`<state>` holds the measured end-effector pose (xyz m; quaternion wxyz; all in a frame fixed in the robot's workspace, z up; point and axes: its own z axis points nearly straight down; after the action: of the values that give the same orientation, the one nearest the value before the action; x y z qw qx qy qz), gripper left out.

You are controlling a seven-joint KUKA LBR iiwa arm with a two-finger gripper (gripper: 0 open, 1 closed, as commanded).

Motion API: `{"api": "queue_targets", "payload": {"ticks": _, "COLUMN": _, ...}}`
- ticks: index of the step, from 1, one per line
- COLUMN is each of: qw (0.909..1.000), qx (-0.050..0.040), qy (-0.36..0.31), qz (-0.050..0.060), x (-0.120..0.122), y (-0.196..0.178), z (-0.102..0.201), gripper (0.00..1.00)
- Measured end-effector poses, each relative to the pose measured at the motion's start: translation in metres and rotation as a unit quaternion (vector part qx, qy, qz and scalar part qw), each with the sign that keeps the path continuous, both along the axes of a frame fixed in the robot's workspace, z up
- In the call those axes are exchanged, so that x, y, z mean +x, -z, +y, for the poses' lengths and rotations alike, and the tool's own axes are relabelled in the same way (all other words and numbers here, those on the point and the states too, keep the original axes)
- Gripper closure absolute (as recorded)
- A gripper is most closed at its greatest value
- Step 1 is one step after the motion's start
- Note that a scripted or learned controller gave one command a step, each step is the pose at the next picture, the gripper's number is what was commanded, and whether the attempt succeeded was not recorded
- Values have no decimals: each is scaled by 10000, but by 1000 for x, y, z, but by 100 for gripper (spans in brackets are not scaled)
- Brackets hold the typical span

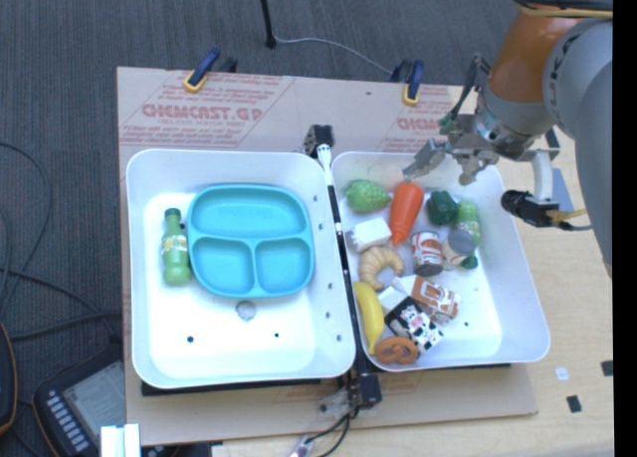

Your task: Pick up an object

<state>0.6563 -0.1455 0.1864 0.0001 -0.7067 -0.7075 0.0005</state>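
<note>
Many toys crowd the right bin (518, 276); the gripper (450, 161), fingers spread and empty, hovers above the carrot (405, 208), which could slip against the neighbouring broccoli (442, 208).

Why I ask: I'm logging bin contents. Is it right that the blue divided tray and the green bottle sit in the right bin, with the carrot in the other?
Not quite: the camera view shows the blue divided tray and the green bottle in the left bin; the carrot lies in the right bin.

Cardboard-topped bench (199, 112), two white bins side by side: left bin (149, 345), right bin (523, 331)
</note>
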Motion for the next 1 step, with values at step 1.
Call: {"api": "queue_targets", "payload": {"ticks": 1, "qw": 10000, "qx": -6, "qy": 0, "qz": -16, "x": -34, "y": 71, "z": 10, "gripper": 0}}
